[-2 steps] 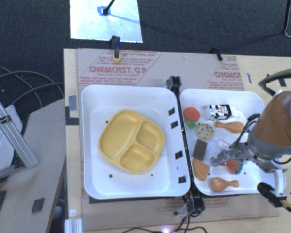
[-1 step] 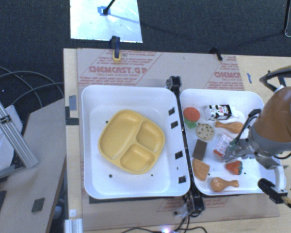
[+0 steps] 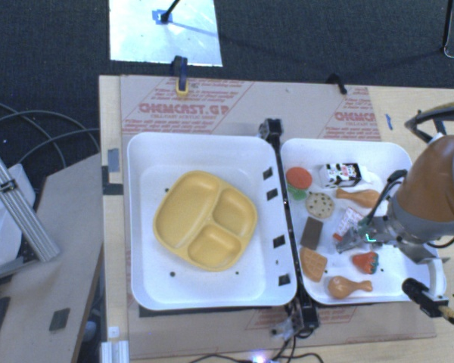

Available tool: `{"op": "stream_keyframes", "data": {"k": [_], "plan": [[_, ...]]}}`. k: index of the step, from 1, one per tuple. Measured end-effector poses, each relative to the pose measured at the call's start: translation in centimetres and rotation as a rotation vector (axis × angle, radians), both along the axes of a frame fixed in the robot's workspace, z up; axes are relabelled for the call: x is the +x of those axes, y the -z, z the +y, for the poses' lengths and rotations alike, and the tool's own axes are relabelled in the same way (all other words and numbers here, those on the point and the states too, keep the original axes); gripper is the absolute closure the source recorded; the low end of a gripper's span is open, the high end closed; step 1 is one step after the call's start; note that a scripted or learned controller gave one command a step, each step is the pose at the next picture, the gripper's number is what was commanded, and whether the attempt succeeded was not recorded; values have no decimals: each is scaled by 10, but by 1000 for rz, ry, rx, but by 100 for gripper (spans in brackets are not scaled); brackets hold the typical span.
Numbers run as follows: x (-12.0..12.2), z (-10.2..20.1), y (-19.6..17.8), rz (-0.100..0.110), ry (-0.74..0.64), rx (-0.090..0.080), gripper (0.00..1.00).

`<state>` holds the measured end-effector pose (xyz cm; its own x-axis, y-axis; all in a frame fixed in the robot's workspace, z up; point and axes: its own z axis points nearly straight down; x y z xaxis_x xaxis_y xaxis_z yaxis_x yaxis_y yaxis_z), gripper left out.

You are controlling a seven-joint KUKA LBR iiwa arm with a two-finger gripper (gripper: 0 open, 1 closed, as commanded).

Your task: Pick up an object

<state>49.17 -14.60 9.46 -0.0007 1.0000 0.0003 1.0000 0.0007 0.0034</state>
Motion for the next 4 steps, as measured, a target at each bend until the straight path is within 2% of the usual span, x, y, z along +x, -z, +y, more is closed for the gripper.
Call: {"op": "stream_keyframes", "data": {"k": [1,2,3,4], "plan": [[102,-9,-13,-9,-7,-4,0],[147,-53,10,-1,-4,-2,0],[168,-61,12,61,-13,16,0],[167,-61,3,62,-14,14,100]]}}
